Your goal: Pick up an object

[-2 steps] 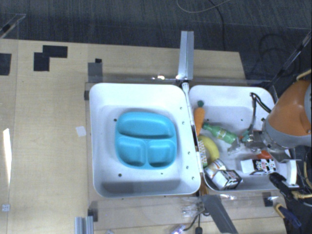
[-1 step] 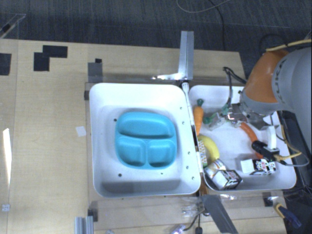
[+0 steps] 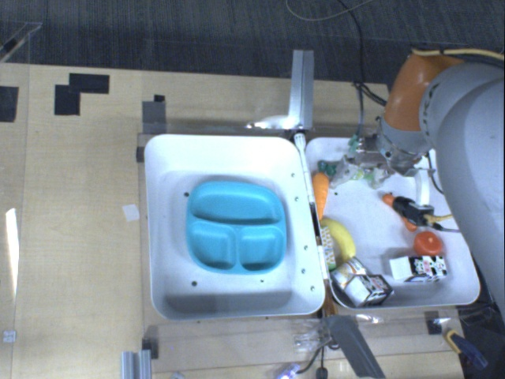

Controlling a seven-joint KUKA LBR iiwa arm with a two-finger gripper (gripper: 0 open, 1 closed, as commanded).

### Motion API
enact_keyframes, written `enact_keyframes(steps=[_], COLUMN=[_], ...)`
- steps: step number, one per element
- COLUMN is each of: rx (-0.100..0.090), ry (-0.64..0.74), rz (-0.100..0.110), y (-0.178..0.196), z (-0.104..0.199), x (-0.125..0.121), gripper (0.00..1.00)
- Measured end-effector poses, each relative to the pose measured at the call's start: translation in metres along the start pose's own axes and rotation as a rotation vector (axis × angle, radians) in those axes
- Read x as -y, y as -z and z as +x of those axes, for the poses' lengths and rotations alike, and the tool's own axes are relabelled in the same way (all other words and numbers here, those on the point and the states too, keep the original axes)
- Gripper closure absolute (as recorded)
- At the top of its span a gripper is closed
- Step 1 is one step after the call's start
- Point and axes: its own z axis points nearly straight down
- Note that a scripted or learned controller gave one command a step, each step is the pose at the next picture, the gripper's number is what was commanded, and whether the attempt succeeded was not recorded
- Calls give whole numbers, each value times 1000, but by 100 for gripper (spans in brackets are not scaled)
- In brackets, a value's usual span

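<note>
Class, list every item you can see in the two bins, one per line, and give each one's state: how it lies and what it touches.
blue tray: flat in left bin, compartments bare
carrot: lying along right bin's left wall
banana: lying flat, below carrot
can: on its side, front corner
small carton: lying flat
gripper: low over right bin's back; grip unclear

Even, fairly bright overhead light falls on the bench. The left bin shows a soft grey shadow along its near wall. The arm looks slightly blurred, perhaps out of focus. Small items in the right bin are grainy.
</note>
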Motion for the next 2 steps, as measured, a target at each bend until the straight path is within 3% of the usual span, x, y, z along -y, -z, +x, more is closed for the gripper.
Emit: enact_keyframes(steps=[1,2], rx=[6,14], ry=[18,403], rz=[-44,-41], y=[97,22], z=[68,21], x=[84,116], gripper=[0,0])
